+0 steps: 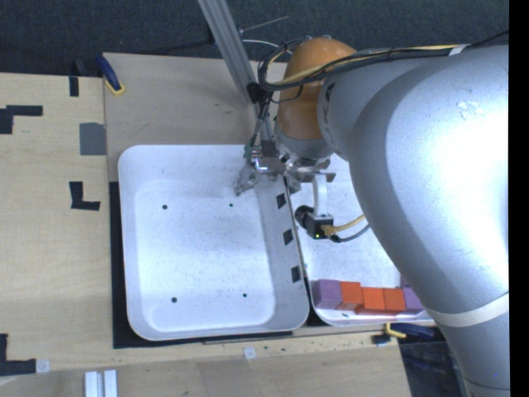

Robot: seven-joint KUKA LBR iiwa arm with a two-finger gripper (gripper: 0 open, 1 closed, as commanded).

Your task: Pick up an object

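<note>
We see the left bin (198, 246) on the worktop (50, 263), and the end effector (248, 179) hangs over its upper right corner; we cannot tell its state. Further right, purple block (328, 292) and orange blocks (374, 298) sit at the right bin's (347, 259) near edge, touching. They look rigid and light; we would grip one across flat opposite faces.

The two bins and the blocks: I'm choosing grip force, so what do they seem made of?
Left bin: likely moulded plastic, glossy white, with rounded corners and dark speckles. Right bin: looks the same. Blocks: purple and orange, matte with square edges, possibly foam or painted wood; I can't tell which.
</note>
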